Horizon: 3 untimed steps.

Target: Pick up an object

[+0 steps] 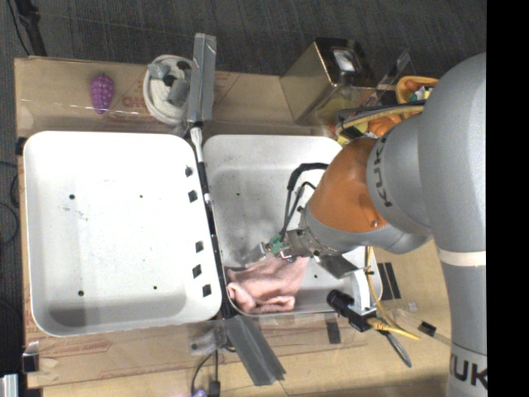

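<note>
The light is bright and even from overhead, with the two white bins nearly washing out. The left bin (107, 230) shows a soft grey shadow pooled along its near wall, and the right bin (248, 188) is darkened where the arm (397, 180) hangs over it, the shade falling toward the pink cloth (263, 288). The arm's grey shell carries a broad, gentle sheen, brightest at the right. The dark floor at the far side stays dim. Focus is fair in the middle; fine detail is soft and grainy, especially around the far clutter.
</note>
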Available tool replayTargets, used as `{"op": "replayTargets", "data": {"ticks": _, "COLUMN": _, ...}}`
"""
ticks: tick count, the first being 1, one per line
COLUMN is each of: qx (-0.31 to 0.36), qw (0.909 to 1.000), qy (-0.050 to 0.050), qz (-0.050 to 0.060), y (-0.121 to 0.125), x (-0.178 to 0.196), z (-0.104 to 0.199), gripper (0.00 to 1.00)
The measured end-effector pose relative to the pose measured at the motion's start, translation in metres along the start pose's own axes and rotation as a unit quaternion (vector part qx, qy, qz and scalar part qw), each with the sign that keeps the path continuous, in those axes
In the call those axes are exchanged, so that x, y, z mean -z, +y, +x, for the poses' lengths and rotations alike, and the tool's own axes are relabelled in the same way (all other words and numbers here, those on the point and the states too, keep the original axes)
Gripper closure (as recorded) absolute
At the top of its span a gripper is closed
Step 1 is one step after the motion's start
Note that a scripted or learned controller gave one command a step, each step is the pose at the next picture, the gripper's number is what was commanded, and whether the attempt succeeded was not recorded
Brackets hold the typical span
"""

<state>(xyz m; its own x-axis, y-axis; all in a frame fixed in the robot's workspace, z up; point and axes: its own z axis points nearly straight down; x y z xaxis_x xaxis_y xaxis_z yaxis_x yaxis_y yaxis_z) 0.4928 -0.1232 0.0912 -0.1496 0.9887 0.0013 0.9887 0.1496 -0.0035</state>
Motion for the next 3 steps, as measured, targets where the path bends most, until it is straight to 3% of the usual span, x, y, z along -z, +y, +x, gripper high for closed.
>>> {"op": "replayTargets", "data": {"ticks": 1, "qx": 0.027, "qw": 0.9996, "qy": 0.0, "qz": -0.001, "y": 0.0328, "x": 0.0002, "z": 0.0246, "gripper": 0.0}}
{"op": "replayTargets", "data": {"ticks": 2, "qx": 0.029, "qw": 0.9996, "qy": 0.0, "qz": 0.0, "y": 0.033, "x": 0.0097, "z": 0.0243, "gripper": 1.0}}
{"op": "replayTargets", "data": {"ticks": 3, "qx": 0.029, "qw": 0.9996, "qy": 0.0, "qz": 0.0, "y": 0.033, "x": 0.0096, "z": 0.0244, "gripper": 0.0}}
